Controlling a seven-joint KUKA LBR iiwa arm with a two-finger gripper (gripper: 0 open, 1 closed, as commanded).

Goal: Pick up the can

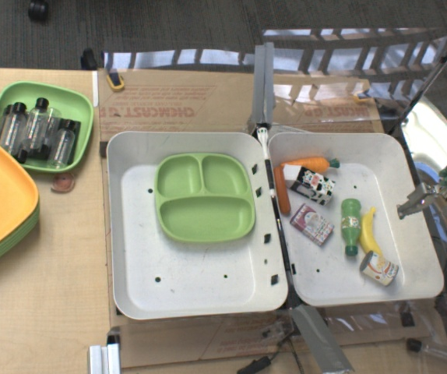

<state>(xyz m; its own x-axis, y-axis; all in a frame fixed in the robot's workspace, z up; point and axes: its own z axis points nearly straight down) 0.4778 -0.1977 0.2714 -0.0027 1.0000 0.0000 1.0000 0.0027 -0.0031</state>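
You are at the very start of the pick: nothing is gripped and the approach has not closed on anything. The arm's tip (417,202) shows as a thin grey metal shape over the right rim of the right bin (410,287). It is too small and cluttered against the background to say whether the jaws are apart or together, so treat that as unknown. The can (379,269) lies on its side on the bin floor, toward the near edge from the jaws and a little to their left as the camera sees it, close to the bin's front right corner. The banana (370,232) lies between the jaws and the can, its lower end just beside the can or touching it. The green bottle (350,226) sits farther left of the jaws, next to the banana. My read is that your next move calls for bringing the jaws over the can, turning them to span its round body across its short width, then descending on the side away from the banana so you don't catch the fruit as well.
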